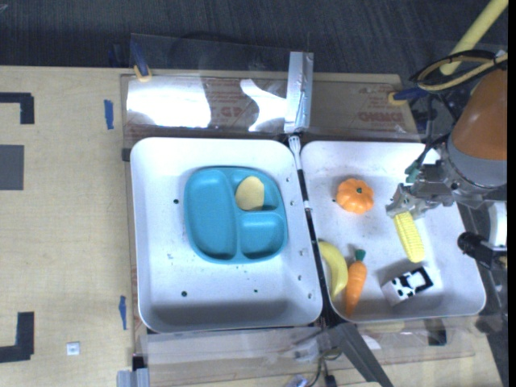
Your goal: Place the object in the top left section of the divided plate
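on the wooden bench point(64, 240), two white bins point(161, 216) side by side

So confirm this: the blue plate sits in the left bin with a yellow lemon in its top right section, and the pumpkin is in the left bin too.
Wrong on the pumpkin: the camera view shows it in the right bin. The rest stands: the plate is in the left bin, lemon in its top right section.

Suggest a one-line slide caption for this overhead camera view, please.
Yellow object in the blue divided plate, left bin; gripper above the corn in the right bin.
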### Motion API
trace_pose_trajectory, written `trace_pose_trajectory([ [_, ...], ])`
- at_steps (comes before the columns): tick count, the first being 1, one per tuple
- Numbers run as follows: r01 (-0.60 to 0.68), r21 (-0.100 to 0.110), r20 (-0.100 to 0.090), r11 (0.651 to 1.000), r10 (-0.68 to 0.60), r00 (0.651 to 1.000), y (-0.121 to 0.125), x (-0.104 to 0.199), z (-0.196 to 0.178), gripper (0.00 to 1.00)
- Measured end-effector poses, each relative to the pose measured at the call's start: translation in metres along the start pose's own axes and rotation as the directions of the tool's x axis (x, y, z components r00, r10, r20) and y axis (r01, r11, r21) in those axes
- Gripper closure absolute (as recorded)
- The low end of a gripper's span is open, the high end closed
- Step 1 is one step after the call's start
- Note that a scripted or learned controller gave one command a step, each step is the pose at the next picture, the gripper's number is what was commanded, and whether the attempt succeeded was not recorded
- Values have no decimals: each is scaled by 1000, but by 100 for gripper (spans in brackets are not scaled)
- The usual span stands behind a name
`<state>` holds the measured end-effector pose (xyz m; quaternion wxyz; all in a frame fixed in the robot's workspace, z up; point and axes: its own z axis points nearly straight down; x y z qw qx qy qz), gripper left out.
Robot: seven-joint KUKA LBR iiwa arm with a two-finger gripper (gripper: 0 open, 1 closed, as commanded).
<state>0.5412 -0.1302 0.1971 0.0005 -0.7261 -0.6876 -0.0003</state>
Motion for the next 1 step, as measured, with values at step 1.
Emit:
trace_pose_trajectory([
  [1, 0, 0, 0, 1000, 0, 1000, 0, 0, 0, 0],
])
